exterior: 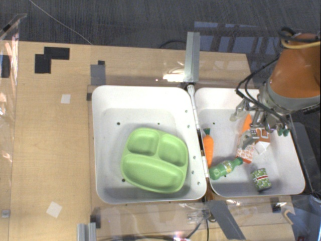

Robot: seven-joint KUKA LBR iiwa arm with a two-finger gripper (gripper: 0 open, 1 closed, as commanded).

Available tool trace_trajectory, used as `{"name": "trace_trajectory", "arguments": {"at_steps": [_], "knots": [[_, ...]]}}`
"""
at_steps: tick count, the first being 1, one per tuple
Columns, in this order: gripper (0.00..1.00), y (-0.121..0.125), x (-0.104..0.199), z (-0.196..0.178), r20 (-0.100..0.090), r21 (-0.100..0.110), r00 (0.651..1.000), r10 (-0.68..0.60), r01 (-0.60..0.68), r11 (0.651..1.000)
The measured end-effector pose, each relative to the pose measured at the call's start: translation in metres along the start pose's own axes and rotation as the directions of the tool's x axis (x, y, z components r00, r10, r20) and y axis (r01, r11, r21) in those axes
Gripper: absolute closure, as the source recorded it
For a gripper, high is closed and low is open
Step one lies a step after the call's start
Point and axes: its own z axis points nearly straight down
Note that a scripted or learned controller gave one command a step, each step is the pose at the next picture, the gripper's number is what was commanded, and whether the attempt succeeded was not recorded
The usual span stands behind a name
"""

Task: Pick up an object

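My gripper hangs over the upper middle of the right bin, under the arm's orange band. Directly below and beside it lie a small orange piece and a white-and-orange packet; whether the gripper touches either is unclear. A carrot lies along the bin's left wall. A green bottle lies on its side near the front, and a small green carton sits at the front right.
The left bin holds a green divided plate. A metal post stands behind the seam between the bins. Black cables loop beside the wrist.
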Motion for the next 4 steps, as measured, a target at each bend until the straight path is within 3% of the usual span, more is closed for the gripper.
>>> {"name": "trace_trajectory", "arguments": {"at_steps": [1,2,3,4], "knots": [[0.0,-0.043,-0.025,0.101,0.007,0.001,1.0,-0.008,0.008,1.0],[0.0,-0.05,0.026,0.109,0.009,0.001,0.996,0.09,-0.09,0.996],[0.0,-0.074,-0.058,0.112,0.005,0.002,0.977,-0.213,0.213,0.977],[1.0,-0.072,-0.063,0.095,0.021,0.007,0.976,-0.215,0.215,0.977]]}}
